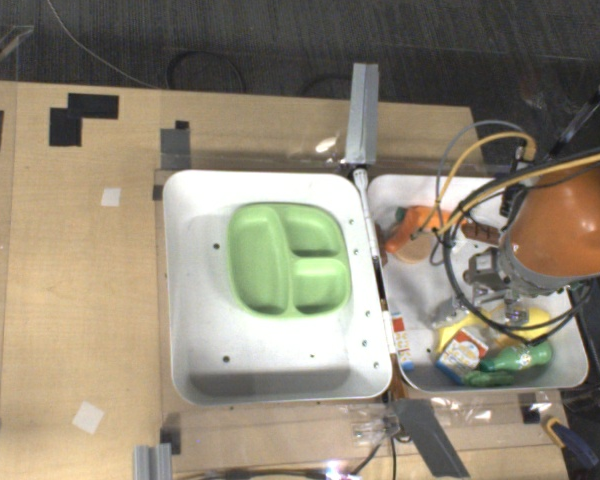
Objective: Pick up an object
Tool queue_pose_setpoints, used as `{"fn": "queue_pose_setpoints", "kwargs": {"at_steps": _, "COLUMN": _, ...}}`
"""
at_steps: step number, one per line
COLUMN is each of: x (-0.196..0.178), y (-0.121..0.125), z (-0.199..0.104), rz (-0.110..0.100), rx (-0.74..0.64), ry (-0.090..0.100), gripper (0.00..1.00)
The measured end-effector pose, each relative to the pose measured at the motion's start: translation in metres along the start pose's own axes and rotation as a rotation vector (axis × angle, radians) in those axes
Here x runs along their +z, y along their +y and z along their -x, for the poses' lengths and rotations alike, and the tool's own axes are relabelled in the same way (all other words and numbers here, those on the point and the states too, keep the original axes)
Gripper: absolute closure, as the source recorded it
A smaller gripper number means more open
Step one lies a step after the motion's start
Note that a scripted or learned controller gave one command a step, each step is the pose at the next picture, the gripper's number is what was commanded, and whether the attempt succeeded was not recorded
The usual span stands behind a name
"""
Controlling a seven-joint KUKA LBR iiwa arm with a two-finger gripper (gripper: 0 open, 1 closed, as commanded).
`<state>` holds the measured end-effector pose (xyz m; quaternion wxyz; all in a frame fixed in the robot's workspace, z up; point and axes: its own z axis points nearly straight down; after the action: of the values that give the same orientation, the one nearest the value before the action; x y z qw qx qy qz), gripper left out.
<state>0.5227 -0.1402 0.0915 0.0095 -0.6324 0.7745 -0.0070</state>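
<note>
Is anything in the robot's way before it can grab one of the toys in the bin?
Nothing visible blocks it. The gripper hangs right above the pile in the right bin, with the yellow item and green item just below. Only the arm's own cables loop nearby.

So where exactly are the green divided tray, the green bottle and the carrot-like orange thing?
green divided tray (285, 258): camera view, centre ridge between compartments.
green bottle (515, 359): camera view, mid-body.
orange carrot-like object (412, 225): camera view, its orange middle.
</note>
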Motion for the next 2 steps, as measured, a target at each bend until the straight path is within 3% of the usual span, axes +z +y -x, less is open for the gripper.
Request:
{"fn": "queue_pose_setpoints", "kwargs": {"at_steps": 1, "x": 0.005, "y": -0.097, "z": 0.026, "rz": 0.008, "rx": -0.020, "ry": 0.000, "gripper": 0.00}}
{"fn": "queue_pose_setpoints", "kwargs": {"at_steps": 2, "x": 0.002, "y": -0.043, "z": 0.017, "rz": 0.006, "rx": -0.212, "ry": 0.000, "gripper": 0.00}}
